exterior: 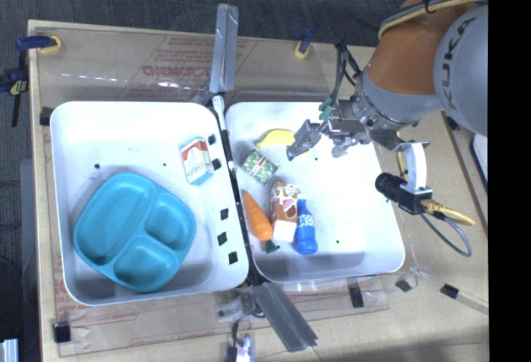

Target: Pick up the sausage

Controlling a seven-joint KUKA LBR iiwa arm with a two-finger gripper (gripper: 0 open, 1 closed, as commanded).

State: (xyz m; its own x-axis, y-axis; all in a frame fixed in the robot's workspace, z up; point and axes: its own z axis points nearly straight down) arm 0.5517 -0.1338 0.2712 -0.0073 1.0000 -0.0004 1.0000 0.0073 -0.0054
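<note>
White right bin (377, 244): open pincer (319, 140) hovers near banana (276, 137), floor bare beneath.

Both white bins (365, 256) are seen to be of smooth, slightly glossy plastic. The blue divided plate (133, 229) at lower left is finished in matt plastic. A glossy sheen is shown by the blue bottle (305, 227) and the carrot (258, 217), while printed card is suggested by the red-and-white carton (195, 160). The bench (124, 61) is surfaced in dull brown board.
</note>
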